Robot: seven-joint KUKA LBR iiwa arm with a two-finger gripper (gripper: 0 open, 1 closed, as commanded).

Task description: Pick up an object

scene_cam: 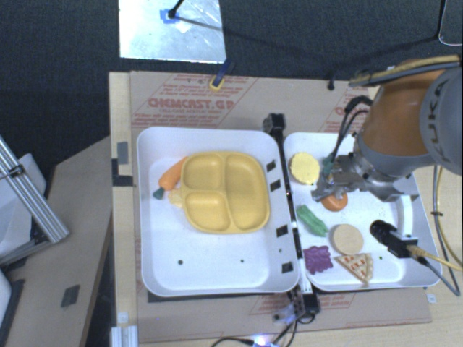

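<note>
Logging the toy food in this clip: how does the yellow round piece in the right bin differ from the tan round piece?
The yellow round piece is bright yellow; the tan round piece is pale brown. The yellow one lies at the far end of the right bin, the tan one nearer the camera, beside the pizza slice. The yellow one is next to the tool; the tan one is clear of it. Both are flat discs of similar size.

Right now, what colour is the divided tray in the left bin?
Yellow; the divided tray shows plainly in the camera view.
</note>
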